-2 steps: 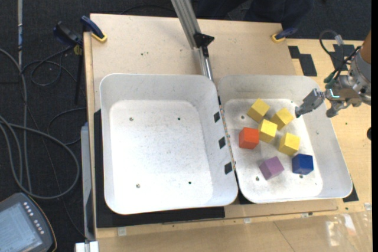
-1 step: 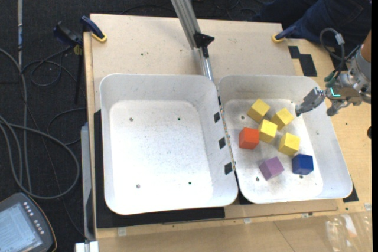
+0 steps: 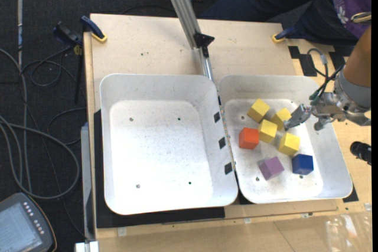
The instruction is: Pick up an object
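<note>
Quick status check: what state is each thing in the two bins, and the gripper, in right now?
Gripper: low over the right bin's blocks, nothing seen between its fingers.
Right bin: holds seven blocks.
Left bin: flat on the bench.
Yellow blocks: four, clustered, lying loose.
Orange block: on the bin floor, beside the yellow ones.
Purple block: lying apart.
Blue block: lying near the yellow cluster.

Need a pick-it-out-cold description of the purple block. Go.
Start at the right-hand bin, the one holding all the blocks. Look toward its near edge, below the orange cube and left of the blue cube. The purple block is the only purple one and lies apart from the yellow cluster.
</note>
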Controlling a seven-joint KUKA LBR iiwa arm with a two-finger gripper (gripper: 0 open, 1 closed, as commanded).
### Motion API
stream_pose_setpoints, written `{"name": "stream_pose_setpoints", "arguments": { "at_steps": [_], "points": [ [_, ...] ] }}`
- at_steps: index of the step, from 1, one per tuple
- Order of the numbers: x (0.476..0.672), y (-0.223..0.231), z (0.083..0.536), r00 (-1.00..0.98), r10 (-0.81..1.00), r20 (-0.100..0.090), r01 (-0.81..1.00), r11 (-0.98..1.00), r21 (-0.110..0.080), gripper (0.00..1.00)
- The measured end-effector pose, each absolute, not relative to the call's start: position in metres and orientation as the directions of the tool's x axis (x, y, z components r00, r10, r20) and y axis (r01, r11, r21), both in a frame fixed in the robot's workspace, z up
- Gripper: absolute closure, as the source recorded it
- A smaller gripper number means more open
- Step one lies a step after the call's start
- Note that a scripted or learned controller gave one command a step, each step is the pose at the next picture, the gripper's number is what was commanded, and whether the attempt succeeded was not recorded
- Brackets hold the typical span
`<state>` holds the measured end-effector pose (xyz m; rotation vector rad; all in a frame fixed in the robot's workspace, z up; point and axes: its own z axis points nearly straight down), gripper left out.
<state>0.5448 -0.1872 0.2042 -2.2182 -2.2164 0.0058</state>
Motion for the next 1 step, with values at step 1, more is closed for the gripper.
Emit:
{"name": "stream_pose_setpoints", "arguments": {
  "at_steps": [1],
  "points": [
    [0.5407, -0.1884, 0.1602, 0.001, 1.0, 0.002, 1.0, -0.001, -0.006, 0.0]
  ]
}}
